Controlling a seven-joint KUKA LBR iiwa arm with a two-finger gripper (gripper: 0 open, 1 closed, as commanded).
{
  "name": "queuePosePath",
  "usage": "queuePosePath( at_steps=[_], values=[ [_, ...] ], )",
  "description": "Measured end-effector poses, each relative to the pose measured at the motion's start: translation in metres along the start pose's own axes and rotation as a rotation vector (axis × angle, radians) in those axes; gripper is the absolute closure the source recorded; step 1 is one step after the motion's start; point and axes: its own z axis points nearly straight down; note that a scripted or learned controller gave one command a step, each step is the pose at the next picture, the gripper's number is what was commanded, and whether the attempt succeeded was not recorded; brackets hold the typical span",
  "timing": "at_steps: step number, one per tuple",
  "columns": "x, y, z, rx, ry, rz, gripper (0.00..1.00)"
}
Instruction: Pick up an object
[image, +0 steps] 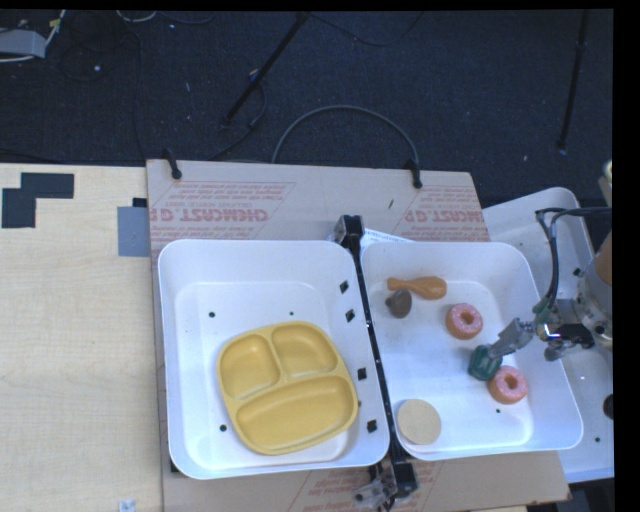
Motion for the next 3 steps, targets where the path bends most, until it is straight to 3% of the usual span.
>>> queuePosePath(
  at_steps=[2, 3],
  values=[
    [0.009, 0.005, 0.125, 0.000, 0.000, 0.000, 0.00],
    [0.007, 0.006, 0.112, -0.003, -0.001, 0.005, 1.00]
  ],
)
